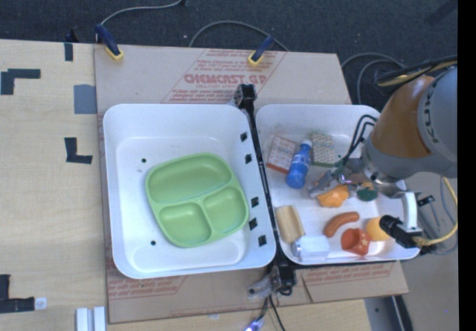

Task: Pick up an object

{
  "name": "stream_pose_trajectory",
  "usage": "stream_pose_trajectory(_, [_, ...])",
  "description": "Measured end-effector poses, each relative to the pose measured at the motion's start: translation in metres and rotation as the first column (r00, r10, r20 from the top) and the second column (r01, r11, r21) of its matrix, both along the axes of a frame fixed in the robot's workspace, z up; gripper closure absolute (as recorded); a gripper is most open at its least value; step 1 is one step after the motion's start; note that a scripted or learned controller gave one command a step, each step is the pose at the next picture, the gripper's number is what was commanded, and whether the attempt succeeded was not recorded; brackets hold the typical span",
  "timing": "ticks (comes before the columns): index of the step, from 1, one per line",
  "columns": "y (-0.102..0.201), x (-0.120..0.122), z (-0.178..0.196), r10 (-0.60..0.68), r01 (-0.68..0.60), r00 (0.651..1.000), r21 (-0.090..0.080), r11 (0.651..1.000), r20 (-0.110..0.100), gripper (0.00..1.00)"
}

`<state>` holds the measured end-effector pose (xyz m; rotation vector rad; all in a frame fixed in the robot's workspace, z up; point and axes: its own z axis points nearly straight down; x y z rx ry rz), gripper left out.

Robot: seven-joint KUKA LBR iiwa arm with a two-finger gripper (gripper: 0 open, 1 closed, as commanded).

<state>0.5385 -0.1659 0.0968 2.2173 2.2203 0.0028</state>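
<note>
Gripper [336, 179] low in the right bin [327, 112], right over the orange toy [333, 196]; I cannot tell how it stands. I'd centre on that piece, keep clear of the blue bottle [298, 165] to its left, then lift straight.

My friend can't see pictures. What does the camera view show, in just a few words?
A grey robot arm with an orange band reaches into the right white bin, its gripper down among toy food: an orange piece, a red sausage and a blue bottle. The left white bin holds a green divided plate.
</note>
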Motion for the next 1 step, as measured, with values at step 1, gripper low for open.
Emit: stream_pose_trajectory(1, [0.0589,0.0592,0.0921,0.001,-0.001,1.000,0.001,1.000,-0.002,1.00])
